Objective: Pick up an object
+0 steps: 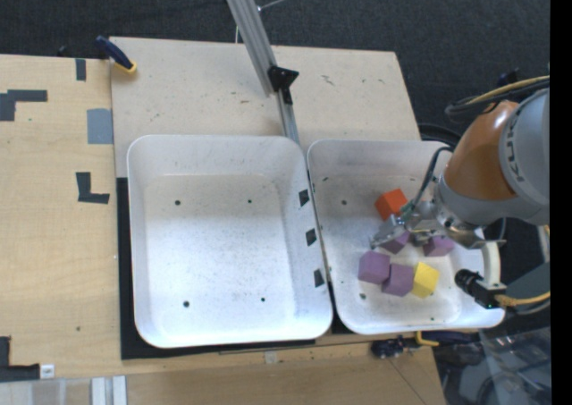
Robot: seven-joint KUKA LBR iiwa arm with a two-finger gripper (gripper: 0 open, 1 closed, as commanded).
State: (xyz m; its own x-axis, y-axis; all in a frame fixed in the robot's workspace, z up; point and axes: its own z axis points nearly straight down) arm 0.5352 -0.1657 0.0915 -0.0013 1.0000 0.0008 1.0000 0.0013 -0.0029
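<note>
You have the gripper (pixel 400 232) low inside the right bin (pixel 357 157), down among a cluster of small blocks. Whether anything is caught in the claw you cannot tell from this slant, so judge the grasp only once you lift. To do this step well, settle on one block, keep the claw square over it, and raise straight up so the neighbours are not dragged along.

The orange block (pixel 391 204) sits just on the far side of the gripper. A purple block (pixel 374 267) lies on its near side, touching a second purple block (pixel 399 280), with a yellow block (pixel 425 279) just right of that. Another purple piece (pixel 437 246) shows beside the wrist. The left bin (pixel 143 162) holds only dark specks on its floor.
</note>
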